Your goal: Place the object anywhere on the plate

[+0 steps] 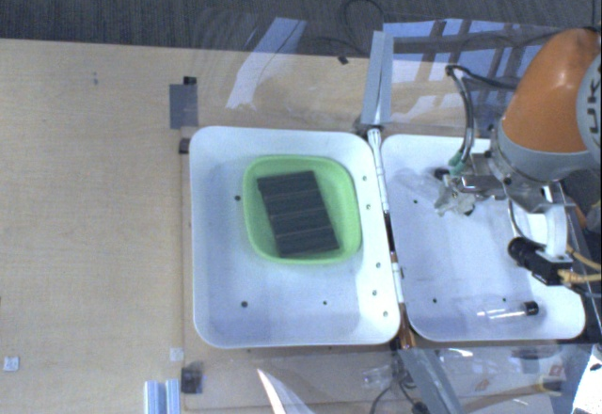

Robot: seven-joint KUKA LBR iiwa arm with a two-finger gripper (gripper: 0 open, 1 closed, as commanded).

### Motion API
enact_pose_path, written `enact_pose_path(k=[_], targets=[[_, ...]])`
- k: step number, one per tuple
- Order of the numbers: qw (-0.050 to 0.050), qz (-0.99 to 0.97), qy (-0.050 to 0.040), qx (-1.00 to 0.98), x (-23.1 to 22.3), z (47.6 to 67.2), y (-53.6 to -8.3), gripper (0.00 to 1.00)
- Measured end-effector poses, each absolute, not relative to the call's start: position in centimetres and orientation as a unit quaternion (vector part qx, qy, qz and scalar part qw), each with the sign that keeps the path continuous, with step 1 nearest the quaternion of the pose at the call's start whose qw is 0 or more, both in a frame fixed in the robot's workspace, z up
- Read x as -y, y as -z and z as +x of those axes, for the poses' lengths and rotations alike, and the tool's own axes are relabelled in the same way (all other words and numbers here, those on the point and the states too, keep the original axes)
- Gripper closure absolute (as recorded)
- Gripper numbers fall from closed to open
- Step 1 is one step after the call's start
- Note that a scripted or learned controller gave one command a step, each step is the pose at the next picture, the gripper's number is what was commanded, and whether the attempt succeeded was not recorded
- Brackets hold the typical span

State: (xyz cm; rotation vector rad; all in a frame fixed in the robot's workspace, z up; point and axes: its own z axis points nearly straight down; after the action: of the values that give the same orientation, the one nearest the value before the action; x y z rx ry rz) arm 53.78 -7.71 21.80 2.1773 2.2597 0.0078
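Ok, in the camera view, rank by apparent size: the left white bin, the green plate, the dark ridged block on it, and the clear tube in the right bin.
1. left white bin
2. green plate
3. dark ridged block
4. clear tube

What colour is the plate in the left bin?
Light green, holding a dark grey ridged block; the plate shows best in the camera view.
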Motion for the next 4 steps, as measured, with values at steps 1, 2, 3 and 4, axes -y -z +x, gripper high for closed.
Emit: enact_pose_path(k=[1, 2, 3, 4], targets=[[0.002, 0.541, -0.0016, -0.841, -1.9, 54.2, -18.5, 1.00], [0.002, 0.542, -0.0016, -0.841, -1.8, 54.2, -18.5, 0.00], [0.004, 0.554, -0.0022, -0.832, 3.8, 57.5, -18.6, 0.00], [0.003, 0.571, -0.0027, -0.821, -3.7, 57.9, -18.6, 0.00]])
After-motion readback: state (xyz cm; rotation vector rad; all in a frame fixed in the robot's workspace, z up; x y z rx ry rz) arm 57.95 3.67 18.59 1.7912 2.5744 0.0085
